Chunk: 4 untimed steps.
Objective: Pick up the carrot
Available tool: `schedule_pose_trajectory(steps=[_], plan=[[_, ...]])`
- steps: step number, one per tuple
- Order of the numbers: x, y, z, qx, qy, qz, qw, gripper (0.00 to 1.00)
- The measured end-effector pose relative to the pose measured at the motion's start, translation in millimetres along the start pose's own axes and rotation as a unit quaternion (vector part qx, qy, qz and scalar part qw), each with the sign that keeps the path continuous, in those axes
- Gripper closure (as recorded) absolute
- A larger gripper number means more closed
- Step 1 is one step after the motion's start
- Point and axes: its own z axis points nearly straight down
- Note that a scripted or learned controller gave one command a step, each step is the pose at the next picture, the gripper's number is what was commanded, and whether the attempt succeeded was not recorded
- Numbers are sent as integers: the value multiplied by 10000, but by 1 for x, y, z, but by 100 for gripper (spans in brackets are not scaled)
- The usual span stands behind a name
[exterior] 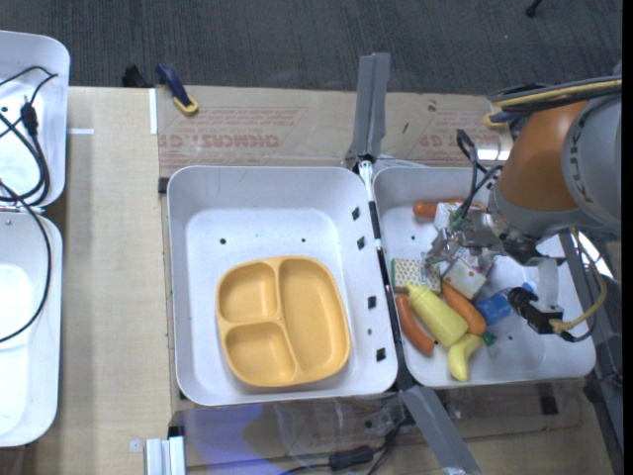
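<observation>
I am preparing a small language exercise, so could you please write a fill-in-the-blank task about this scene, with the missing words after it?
1. The yellow divided plate lies in the ___ bin.
2. The plate has ___ compartments.
3. The carrot lies in the ___ bin, touching the yellow bottle.
4. The hand is over the ___ bin.

Missing words: left; three; right; right

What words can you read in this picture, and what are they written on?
"CHEMCO" or something close, in big red letters, printed upside down on the flat brown cardboard sheet behind the two bins. I cannot be sure of every letter.
A smaller red line beside it is too blurred to read.
The small white packet in the right white plastic bin may carry print, too small to tell.
</observation>
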Motion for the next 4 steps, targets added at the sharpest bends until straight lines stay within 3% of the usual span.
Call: schedule_pose_trajectory(steps=[1,2,3,4], plan=[[-5,-60,4,-77,-32,-868,9962,0],[-26,-31,-65,33,4,-709,9975,0],[-13,-70,6,-35,-23,-2046,9788,0],[-6,-84,4,-88,-79,-2994,9541,0]])
